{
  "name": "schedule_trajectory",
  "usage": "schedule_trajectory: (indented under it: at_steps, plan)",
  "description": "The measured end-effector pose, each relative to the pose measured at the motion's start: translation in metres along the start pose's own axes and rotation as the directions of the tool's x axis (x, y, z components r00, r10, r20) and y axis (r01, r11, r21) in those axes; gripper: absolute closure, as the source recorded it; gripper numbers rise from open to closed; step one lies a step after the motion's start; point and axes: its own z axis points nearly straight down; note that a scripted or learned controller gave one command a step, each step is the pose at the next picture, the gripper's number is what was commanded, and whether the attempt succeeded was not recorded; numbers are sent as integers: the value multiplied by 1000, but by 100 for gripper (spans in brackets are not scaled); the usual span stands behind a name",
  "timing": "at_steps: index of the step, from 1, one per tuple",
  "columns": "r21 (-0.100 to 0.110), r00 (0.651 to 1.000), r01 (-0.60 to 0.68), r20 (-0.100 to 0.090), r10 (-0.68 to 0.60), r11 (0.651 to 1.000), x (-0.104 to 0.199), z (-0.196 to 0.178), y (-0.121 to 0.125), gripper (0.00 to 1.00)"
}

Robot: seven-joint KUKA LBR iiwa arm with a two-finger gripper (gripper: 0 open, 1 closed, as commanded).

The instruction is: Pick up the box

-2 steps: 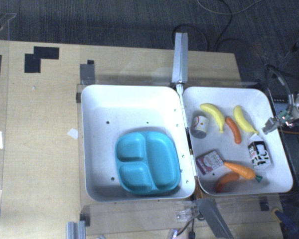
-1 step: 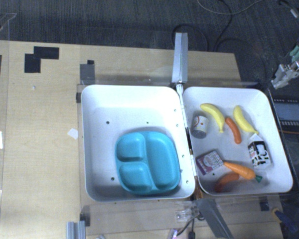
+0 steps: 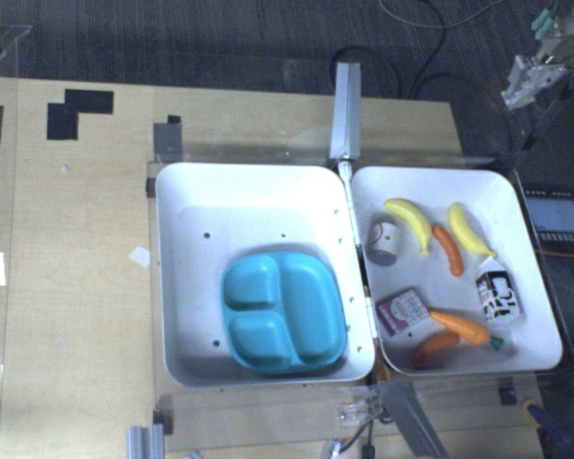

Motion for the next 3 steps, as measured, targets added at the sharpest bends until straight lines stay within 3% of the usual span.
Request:
schedule_trajectory:
  at_steps: [3]
  plan:
    - [2, 1000, -15, -1, 15, 1000, 43, -24, 7, 100]
